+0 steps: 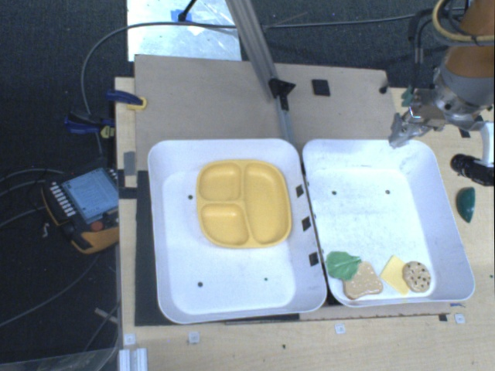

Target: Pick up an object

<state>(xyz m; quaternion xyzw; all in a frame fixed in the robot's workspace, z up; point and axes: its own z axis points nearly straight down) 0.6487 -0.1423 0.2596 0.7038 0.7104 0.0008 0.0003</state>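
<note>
Arm enters from the right. Gripper [402,132] hangs over the far right corner of the right bin [379,199], near the rim. It is small and blurred at this angle; I cannot tell whether the claw is spread or pressed together. Nothing visible in it.

Candidates for the pick all sit in the right bin's near corner, well apart from the gripper:
- green leaf [343,264], touching or overlapping the toast
- toast [363,282], between leaf and cheese
- cheese [395,273], a yellow wedge just beside the cookie
- cookie [416,276], nearest the right wall

Left bin [232,277] bears a yellow tray [244,203] with three compartments, nothing in them.

Step in hand, as I judge it: approach, not yet over a target.

Doing it well:
- Travel across the bin to the near corner before descending.
- The pieces look flat and crowded, so a careless descent would likely nudge neighbours or catch two at once.
- The cookie or the leaf, at the ends of the row, probably gives one free side.
- Mind the bin wall close behind the row.
- Come straight down and lift only once something is plainly pinched.
</note>
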